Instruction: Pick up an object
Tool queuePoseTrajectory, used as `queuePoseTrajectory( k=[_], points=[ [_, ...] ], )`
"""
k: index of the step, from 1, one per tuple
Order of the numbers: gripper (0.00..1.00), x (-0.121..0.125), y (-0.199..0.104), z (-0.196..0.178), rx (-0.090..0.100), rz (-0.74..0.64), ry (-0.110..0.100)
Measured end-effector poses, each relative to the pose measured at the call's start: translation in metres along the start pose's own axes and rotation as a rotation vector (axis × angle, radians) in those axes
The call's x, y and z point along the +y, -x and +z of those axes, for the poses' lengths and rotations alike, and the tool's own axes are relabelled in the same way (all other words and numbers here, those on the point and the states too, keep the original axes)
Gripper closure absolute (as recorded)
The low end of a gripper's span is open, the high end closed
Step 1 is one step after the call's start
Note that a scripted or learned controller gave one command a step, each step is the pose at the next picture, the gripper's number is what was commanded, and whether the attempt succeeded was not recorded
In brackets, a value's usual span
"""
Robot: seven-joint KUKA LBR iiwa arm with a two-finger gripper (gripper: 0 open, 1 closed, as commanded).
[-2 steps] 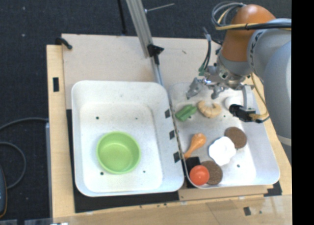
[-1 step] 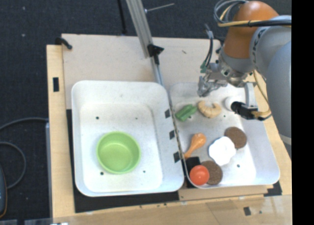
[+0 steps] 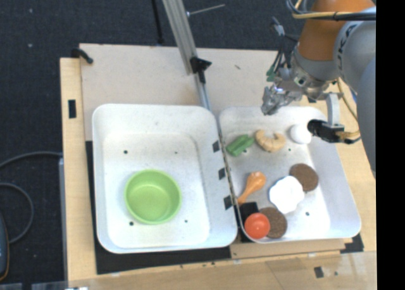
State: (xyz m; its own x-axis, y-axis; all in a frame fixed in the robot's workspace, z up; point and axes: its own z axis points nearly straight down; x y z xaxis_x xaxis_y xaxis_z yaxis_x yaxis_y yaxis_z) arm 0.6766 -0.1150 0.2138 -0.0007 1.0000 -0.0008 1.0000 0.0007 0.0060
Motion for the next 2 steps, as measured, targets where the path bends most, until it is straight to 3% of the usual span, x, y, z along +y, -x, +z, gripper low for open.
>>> queuePoseTrajectory(
  k=[1,2],
  points=[
    [1.00,0.001,0.001,-0.017,0.000,-0.001,-0.004],
    [1.00,-0.015,-0.049,-0.011,0.001,-0.001,-0.005]
  ],
)
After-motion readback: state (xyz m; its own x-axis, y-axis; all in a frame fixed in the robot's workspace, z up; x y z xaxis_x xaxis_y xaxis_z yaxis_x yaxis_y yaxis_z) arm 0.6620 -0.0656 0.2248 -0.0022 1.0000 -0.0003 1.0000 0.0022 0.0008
